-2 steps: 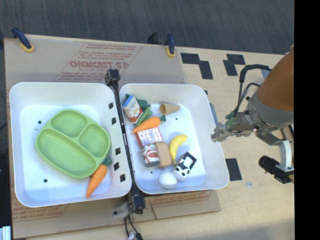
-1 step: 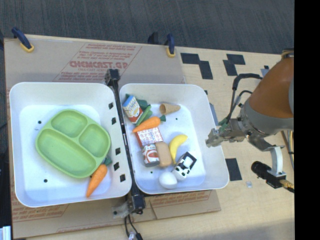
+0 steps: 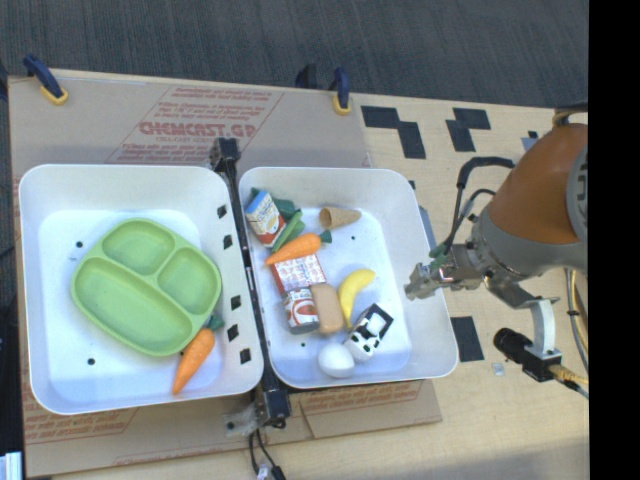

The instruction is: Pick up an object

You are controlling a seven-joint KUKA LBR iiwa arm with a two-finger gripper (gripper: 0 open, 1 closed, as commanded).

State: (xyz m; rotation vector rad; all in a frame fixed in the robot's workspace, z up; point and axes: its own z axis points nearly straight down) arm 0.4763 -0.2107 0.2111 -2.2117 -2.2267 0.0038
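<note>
The right bin (image 3: pixel 400 193) holds a small milk carton (image 3: pixel 263 215), an orange carrot (image 3: pixel 295 249), an ice cream cone (image 3: pixel 339 217), a red-and-white packet (image 3: pixel 301 272), a tan bread piece (image 3: pixel 327 308), a yellow banana (image 3: pixel 354 292), a black-and-white cube (image 3: pixel 370 330) and a white egg (image 3: pixel 336 359). My gripper (image 3: pixel 425 280) hangs over the bin's right rim, a short way right of the banana. Nothing is visible between its fingers.
The left bin (image 3: pixel 40 268) carries a green divided plate (image 3: pixel 146 284) and a second carrot (image 3: pixel 193 359) at its lower right. A black divider bar (image 3: pixel 243 268) runs between the bins. Cardboard lies under both, with yellow clamps (image 3: pixel 341 98) at the back edge.
</note>
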